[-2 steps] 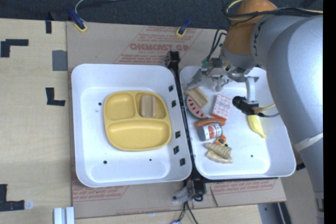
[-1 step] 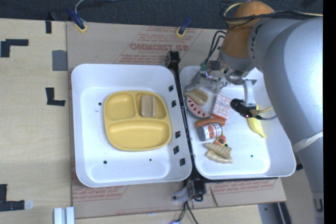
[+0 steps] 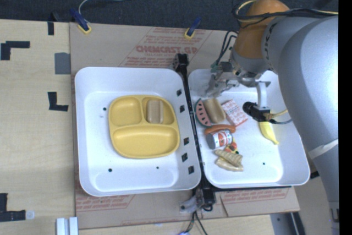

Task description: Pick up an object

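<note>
So the grey arm's two-finger gripper (image 3: 219,81) hangs over the back of the right shallow white bin (image 3: 286,170), can't tell its grip, just above the hot dog toy (image 3: 212,111) and small red can (image 3: 220,138).

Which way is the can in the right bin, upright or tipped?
Tipped. The can lies on its side on the right bin's floor, its label wall facing up, between the hot dog and the ridged snack.

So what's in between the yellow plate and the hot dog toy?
In the camera view, the two bins' touching white walls with black clips lie between the yellow plate and the hot dog toy.
</note>
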Motion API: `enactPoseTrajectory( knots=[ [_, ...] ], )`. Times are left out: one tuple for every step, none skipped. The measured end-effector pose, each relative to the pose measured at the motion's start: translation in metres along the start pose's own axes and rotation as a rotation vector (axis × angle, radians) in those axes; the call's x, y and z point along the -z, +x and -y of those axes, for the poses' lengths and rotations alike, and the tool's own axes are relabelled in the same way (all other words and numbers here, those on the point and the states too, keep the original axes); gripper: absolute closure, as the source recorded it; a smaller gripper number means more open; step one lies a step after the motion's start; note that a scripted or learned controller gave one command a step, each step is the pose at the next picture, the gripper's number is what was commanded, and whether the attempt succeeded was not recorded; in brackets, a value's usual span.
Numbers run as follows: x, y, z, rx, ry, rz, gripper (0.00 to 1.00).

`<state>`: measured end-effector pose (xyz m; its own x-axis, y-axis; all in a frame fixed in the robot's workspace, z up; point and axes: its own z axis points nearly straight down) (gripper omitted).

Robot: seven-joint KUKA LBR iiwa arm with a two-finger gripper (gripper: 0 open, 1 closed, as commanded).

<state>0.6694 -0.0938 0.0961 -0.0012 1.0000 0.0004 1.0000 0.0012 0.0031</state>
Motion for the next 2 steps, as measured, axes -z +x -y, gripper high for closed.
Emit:
enactPoseTrajectory(
  knots=[
    [0.0,0.0,0.0,0.0,0.0,0.0,0.0],
    [-0.011,0.0,0.002,0.0,0.003,0.001,0.0]
  ],
)
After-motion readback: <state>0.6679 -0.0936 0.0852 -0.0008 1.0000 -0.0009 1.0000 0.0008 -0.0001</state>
